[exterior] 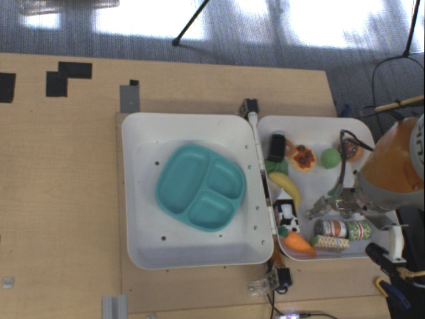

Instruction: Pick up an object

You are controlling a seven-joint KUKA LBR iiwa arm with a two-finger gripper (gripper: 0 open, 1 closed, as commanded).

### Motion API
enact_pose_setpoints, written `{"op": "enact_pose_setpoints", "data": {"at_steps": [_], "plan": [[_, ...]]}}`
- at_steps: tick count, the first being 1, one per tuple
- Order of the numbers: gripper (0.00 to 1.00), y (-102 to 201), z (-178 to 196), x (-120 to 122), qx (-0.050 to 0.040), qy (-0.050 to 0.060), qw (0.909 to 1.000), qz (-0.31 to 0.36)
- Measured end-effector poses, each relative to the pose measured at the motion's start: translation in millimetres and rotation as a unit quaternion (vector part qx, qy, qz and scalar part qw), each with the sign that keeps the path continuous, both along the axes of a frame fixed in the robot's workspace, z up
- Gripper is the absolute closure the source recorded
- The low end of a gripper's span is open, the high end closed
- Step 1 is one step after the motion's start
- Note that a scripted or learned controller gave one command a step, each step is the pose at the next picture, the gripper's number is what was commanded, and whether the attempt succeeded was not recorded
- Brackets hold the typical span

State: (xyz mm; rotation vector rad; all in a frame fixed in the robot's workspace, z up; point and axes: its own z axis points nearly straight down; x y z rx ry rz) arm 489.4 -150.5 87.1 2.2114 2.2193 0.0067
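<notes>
Looking down from the fixed camera, the worktop (60, 178) carries two white bins side by side. The left bin (143, 198) holds a teal divided plate (201, 186) lying flat near its middle. The right bin (358, 126) holds all the small things: a black block (276, 146) at about eleven o'clock in the bin, a small pizza-like disc (303, 157) and a green ball (330, 158) toward twelve, a banana (286, 185) at nine, a black-and-white toy (286, 216) just below it, an orange carrot (298, 243) at seven, and two cans (344, 229) lying on their sides at six.

The arm (397, 161) comes in from three o'clock, its orange band over the bin's right part. The fingers (330, 203) hang around the bin's centre, just above the cans and to the right of the banana. They look parted and nothing sits between them, though at this size how wide the gap is cannot be told.

The step in hand appears to be the descent onto a target, probably a can or the banana. Doing it well likely means choosing one thing that stands apart from its neighbours, squaring the fingers across its narrow side, and going straight down. The cans touch each other and sit by the carrot, so a grasp there could nudge or roll them; the banana has more open floor around it.
</notes>
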Motion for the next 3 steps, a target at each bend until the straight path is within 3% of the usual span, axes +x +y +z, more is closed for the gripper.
{"op": "enact_pose_setpoints", "data": {"at_steps": [1, 2, 3], "plan": [[0.00, -54, 0, 0, 0.0027, 0.001, 1.0000, 0.002], [0.00, -7, 0, 0, -0.0001, 0.000, 1.0000, 0.000], [0.00, -39, -1, 0, 0.0007, 0.001, 1.0000, 0.000]]}}
